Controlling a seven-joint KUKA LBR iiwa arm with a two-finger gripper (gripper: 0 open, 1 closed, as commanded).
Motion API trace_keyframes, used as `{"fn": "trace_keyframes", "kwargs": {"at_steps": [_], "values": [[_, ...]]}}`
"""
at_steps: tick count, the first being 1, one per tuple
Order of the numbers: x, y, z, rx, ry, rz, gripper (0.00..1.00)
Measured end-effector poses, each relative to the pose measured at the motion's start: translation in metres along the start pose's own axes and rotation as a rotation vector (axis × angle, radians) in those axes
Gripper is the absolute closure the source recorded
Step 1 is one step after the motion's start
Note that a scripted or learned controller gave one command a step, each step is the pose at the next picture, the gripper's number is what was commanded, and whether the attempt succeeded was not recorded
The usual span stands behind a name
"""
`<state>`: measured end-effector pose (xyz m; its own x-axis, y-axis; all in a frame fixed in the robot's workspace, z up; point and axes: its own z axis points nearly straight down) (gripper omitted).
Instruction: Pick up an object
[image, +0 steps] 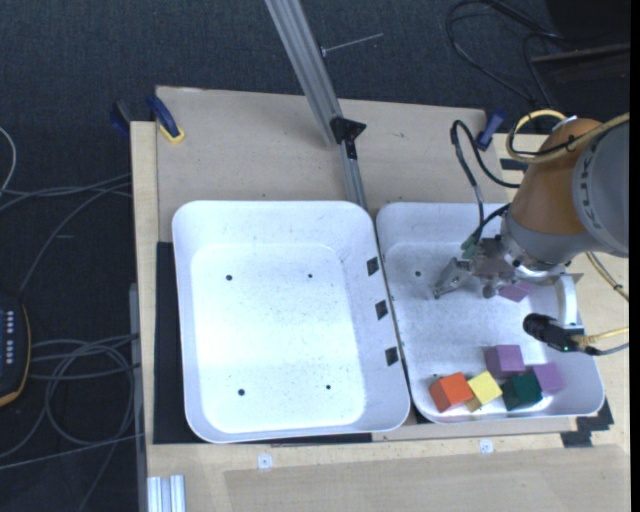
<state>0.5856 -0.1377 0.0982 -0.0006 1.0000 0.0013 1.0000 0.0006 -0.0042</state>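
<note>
dark carpet (70, 60), loose cables (60, 340)

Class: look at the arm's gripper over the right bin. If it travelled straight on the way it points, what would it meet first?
The gripper seems to point down and left, so it would probably meet the bare floor of the right bin first; depth is unclear.

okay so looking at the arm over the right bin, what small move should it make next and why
Probably shift the hand toward the blocks: the purple block, yellow block and orange block cluster in the right bin's near corner, apart from the hand.
</note>
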Motion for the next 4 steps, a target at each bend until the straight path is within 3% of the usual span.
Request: {"fn": "trace_keyframes", "kwargs": {"at_steps": [1,3,4], "values": [[0.000,0.001,-0.013,-0.006,0.001,0.000,1.00],[-0.006,-0.008,-0.120,-0.013,-0.003,0.000,1.00],[-0.006,-0.007,-0.152,-0.010,-0.002,-0.001,1.00]]}}
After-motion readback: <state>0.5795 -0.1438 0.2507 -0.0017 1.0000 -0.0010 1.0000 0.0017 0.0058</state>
